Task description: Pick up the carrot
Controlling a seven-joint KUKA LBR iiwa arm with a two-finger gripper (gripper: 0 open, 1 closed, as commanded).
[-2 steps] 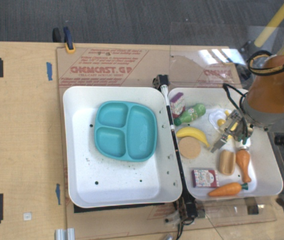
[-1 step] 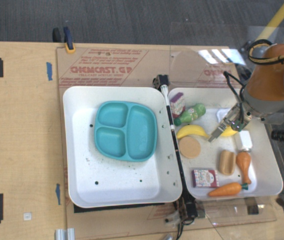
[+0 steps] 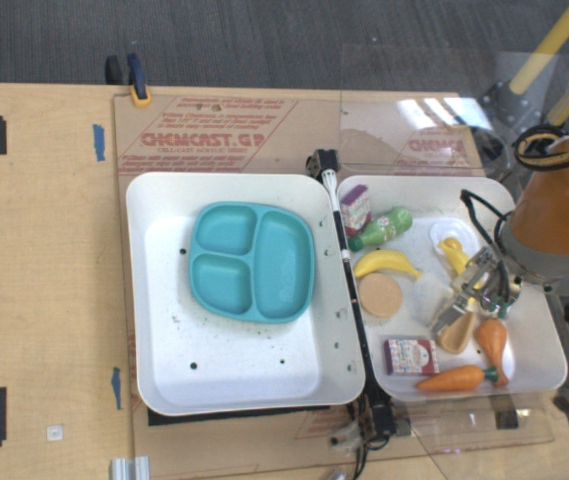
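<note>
Lying in right bin (image 3: 554,363): carrot (image 3: 452,378)

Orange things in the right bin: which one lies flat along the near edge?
The carrot, lying lengthwise by the near rim below the small red box. The other orange piece sits higher, pointing down beside the end effector.

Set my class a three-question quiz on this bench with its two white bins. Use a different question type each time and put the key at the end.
1. True or false: the teal three-compartment plastic plate lies in the left white bin of the view.
2. Which lies nearest the long orange carrot? A) the small red-and-white box B) the green bottle C) the purple-and-white carton
3. Fill in: the gripper hangs over the view's ____ bin.

Key: 1 true; 2 A; 3 right.
</note>
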